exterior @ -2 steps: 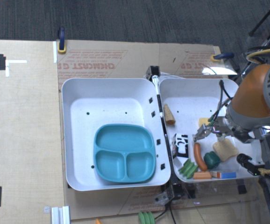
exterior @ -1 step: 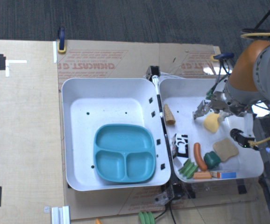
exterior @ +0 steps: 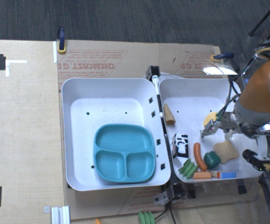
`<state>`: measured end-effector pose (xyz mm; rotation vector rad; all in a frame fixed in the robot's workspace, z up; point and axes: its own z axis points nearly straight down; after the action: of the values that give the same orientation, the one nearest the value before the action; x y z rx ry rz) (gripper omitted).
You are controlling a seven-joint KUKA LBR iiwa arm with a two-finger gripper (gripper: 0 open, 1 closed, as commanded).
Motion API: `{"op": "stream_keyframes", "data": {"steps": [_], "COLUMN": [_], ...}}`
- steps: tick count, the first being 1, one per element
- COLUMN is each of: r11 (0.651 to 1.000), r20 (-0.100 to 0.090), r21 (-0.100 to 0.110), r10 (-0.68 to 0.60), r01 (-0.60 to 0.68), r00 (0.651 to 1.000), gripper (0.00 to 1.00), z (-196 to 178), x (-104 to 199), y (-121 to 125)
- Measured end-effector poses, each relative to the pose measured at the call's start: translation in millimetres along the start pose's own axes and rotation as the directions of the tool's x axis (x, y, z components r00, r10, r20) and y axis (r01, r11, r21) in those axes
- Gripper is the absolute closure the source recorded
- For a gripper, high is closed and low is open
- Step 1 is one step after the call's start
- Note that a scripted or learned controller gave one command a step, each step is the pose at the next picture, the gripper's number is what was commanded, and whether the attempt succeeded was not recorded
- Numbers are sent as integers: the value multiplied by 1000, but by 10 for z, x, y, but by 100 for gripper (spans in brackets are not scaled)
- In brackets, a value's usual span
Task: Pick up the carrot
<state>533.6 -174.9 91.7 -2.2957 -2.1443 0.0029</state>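
While hovering over right bin [exterior: 172,90], pincer [exterior: 213,127] state unclear; carrot [exterior: 202,175] well apart, untouched.

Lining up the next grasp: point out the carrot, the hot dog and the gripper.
carrot [exterior: 202,175]: camera view, middle of its orange body.
hot dog [exterior: 200,156]: camera view, middle of its length.
gripper [exterior: 210,128]: camera view, between its fingertips.

I read reddish print on the cardboard sheet [exterior: 139,59] under the bins, upside down and mirrored, too faint to make out for sure. A black-and-white card [exterior: 181,146] in the right bin [exterior: 191,90] bore bold marks I couldn't decipher.
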Motion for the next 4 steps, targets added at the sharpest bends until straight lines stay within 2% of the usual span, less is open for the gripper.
{"op": "stream_keyframes", "data": {"steps": [1, 2, 3, 4], "r11": [996, 997, 998, 1000], "r20": [2, -1, 1, -1], "r21": [-2, 1, 0, 0], "r10": [-84, -82, 66, -12], "r01": [84, 82, -66, 12], "r00": [996, 997, 998, 1000], "gripper": [0, 0, 0, 0], "z": [-446, 9, -637, -27], "x": [-179, 56, -109, 133], "y": [408, -44, 265, -65]}}
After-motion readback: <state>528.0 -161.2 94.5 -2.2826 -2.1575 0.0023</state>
